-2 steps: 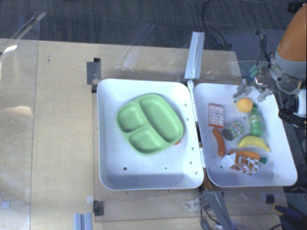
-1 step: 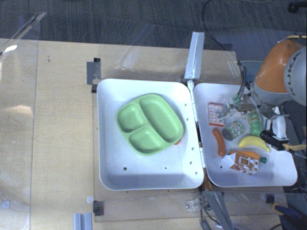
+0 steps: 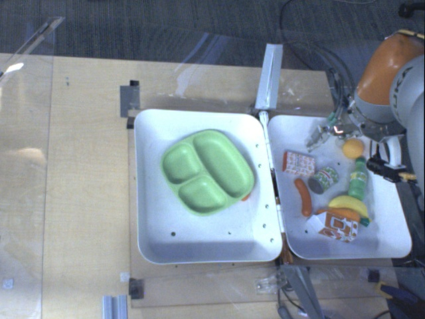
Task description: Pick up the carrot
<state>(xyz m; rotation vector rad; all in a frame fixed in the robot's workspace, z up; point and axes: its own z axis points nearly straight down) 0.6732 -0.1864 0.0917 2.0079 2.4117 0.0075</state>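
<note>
A small orange sliver [image 3: 246, 195] shows at the lower right rim of the green divided plate [image 3: 208, 171] in the left bin [image 3: 153, 231]. It may be the carrot, with most of it hidden under the plate. My gripper [image 3: 317, 138] hangs over the far end of the right bin [image 3: 392, 244], well to the right of that sliver. Its thin metal fingers [image 3: 310, 142] look open, with nothing between them.
The right bin holds a red-and-white carton [image 3: 299, 161], a sausage [image 3: 304, 197], a small can [image 3: 323, 178], a green bottle [image 3: 358, 180], a lemon [image 3: 353, 147], a banana [image 3: 349, 205] and an orange-and-white box [image 3: 339, 226]. A metal divider post [image 3: 269, 78] stands between the bins.
</note>
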